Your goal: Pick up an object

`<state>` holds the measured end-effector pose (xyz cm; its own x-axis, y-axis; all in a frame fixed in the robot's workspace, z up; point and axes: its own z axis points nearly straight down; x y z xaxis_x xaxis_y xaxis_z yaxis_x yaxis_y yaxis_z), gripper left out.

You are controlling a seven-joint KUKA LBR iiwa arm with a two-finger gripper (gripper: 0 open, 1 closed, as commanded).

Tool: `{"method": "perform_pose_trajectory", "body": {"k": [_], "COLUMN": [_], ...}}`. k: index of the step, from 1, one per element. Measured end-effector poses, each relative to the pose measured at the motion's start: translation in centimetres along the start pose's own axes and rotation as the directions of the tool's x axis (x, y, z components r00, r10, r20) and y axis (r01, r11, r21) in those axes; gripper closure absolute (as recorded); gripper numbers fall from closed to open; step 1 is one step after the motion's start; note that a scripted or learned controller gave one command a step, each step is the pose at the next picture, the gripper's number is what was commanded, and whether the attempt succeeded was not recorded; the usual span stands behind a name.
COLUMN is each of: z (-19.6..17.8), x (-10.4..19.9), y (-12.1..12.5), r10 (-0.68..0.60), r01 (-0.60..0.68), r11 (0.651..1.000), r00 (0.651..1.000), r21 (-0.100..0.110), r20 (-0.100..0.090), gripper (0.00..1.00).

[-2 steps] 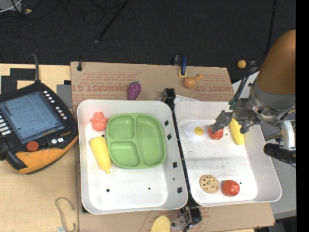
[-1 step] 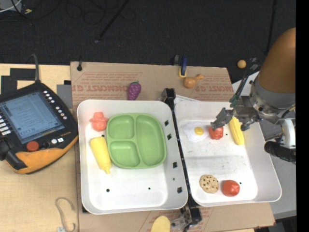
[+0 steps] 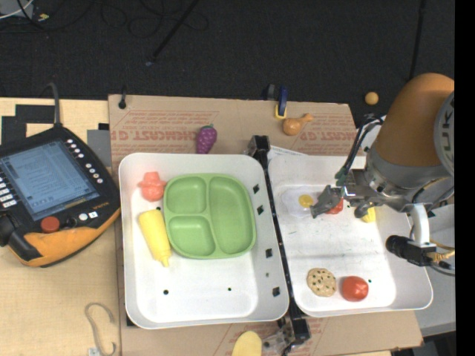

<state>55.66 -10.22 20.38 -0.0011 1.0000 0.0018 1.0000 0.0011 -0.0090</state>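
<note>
Gripper (image 3: 332,202) sat low in the right bin (image 3: 415,299), tips by a small red obj (image 3: 335,207) and yellow piece (image 3: 306,199), prob lining up a grab; jaws' state: can't tell; cookie (image 3: 321,281) and tomato (image 3: 354,288) lay apart, nearer the front.

bins (image 3: 200,295): smooth white plastic | green plate (image 3: 208,217): glossy plastic | backing (image 3: 163,124): matt cardboard
</note>
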Motion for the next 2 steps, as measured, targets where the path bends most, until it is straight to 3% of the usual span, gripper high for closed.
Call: {"method": "perform_pose_trajectory", "body": {"k": [2], "z": [11.8], "x": [0.7], "y": [-0.4], "r10": [0.000], "r01": [0.000], "r11": [1.000], "r00": [1.000], "r21": [-0.001], "r20": [0.000], "gripper": [0.00]}}
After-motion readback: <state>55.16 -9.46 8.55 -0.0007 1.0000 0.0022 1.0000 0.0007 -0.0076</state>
